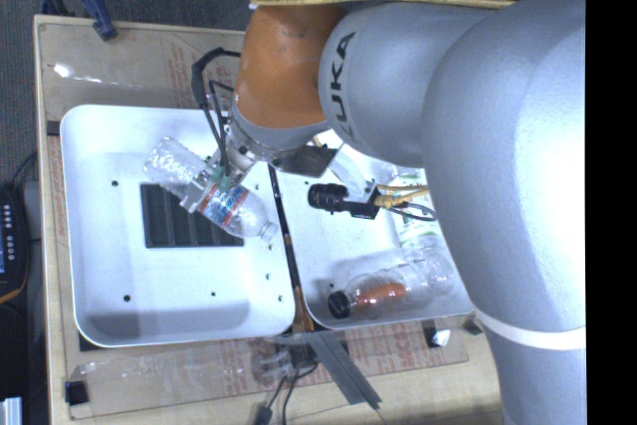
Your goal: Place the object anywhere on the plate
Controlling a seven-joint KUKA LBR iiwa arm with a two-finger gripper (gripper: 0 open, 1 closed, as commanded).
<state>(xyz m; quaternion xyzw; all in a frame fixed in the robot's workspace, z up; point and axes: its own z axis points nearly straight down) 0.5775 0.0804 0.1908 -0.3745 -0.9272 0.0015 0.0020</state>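
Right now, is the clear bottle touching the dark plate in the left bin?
Touching, as far as the camera view shows: the bottle lies tilted across the plate's upper right corner, with no gap visible.

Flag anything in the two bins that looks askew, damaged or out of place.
A clear plastic bottle lies on its side, slanted across the dark plate in the left bin, crumpled-looking, partly under the gripper. In the right bin, another clear bottle with a dark cap also lies tipped over. No spill visible.

Below the pincer [221, 172], the left bin [100, 294] lies open; a clear bottle [209, 190] crowds it, the arm [448, 114] overhangs its right.
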